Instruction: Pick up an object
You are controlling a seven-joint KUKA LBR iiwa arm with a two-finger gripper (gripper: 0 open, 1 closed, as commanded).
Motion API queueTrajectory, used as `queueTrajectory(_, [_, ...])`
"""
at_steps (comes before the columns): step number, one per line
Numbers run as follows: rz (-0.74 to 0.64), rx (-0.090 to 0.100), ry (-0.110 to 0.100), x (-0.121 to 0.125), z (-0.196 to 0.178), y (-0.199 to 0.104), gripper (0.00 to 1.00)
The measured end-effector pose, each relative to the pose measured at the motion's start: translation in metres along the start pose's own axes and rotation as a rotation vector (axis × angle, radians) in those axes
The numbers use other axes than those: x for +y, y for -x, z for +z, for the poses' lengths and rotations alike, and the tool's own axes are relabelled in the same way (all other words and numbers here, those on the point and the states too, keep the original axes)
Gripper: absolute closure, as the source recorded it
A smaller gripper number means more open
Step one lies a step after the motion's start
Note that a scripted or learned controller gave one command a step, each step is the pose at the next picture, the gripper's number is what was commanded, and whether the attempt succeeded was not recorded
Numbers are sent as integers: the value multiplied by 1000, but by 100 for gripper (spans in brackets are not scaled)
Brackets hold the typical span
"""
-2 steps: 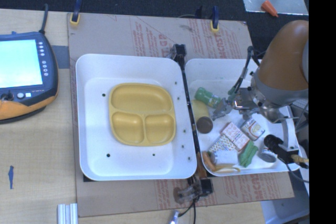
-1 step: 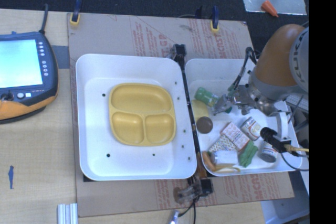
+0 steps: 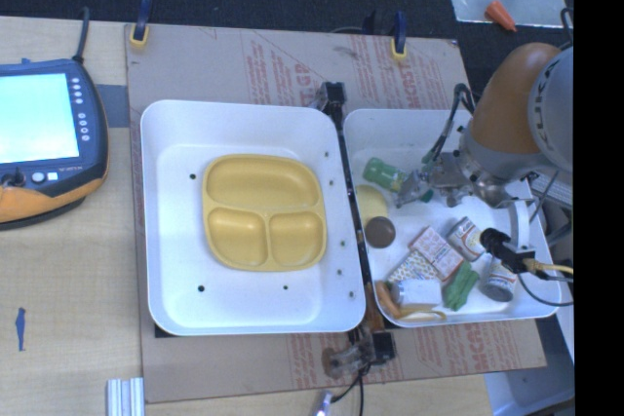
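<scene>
The right bin [image 3: 390, 125] holds a heap of small objects. A green bottle [image 3: 382, 174] lies near its left wall, with a pale yellow round object [image 3: 370, 203] and a brown round one [image 3: 379, 232] just below it. My gripper [image 3: 414, 190] hangs low over the bin's middle, right beside the green bottle and the yellow object. I see nothing clearly held in it. The grey arm with its orange band [image 3: 512, 102] comes in from the right and hides part of the bin's right side.
Also in the right bin are a patterned box [image 3: 436, 252], a small can [image 3: 466, 234], a green piece [image 3: 460, 287], a white item [image 3: 419, 291] and a banana [image 3: 409, 312]. The left bin [image 3: 166, 209] carries a yellow divided plate [image 3: 263, 209]. A tablet [image 3: 44, 127] lies far left.
</scene>
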State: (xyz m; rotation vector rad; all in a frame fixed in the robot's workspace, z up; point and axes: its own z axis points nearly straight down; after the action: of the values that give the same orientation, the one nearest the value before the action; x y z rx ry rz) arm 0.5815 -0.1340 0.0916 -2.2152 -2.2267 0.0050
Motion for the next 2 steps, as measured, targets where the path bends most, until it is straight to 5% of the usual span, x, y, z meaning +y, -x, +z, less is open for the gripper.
queueTrajectory(1, [0, 2, -4, 63, 0, -21, 0])
queueTrajectory(2, [2, 0, -23, 70, 1, -24, 0])
